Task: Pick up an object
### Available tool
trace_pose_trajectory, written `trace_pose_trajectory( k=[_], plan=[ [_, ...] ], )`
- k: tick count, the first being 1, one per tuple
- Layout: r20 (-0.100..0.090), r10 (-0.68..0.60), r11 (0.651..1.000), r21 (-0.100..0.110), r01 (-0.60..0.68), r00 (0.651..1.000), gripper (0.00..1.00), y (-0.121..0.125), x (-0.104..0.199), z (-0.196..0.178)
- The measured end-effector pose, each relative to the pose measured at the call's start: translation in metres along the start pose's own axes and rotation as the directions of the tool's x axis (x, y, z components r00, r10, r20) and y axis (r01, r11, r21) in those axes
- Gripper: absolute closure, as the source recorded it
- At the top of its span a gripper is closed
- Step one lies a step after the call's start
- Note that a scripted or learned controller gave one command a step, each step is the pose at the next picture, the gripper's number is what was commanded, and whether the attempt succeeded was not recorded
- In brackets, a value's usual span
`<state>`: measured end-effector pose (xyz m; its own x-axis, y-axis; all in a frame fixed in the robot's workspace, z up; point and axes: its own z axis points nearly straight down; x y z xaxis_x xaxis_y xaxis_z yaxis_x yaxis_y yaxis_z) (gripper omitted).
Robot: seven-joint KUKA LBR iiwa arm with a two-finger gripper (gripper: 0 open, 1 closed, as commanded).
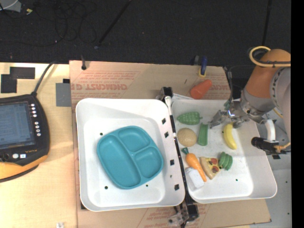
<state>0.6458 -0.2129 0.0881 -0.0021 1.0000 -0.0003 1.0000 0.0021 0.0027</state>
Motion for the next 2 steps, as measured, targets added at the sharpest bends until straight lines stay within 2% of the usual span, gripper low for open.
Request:
trace_pose_trajectory(
  k=[1,2],
  plan=[
    [0.0,0.0,1.0,0.005,0.0,1.0,1.0,-0.002,0.0,-0.01],
    [-0.006,-0.002,1.0,0.011,0.002,1.0,1.0,-0.087,0.09,0.0]
  ],
)
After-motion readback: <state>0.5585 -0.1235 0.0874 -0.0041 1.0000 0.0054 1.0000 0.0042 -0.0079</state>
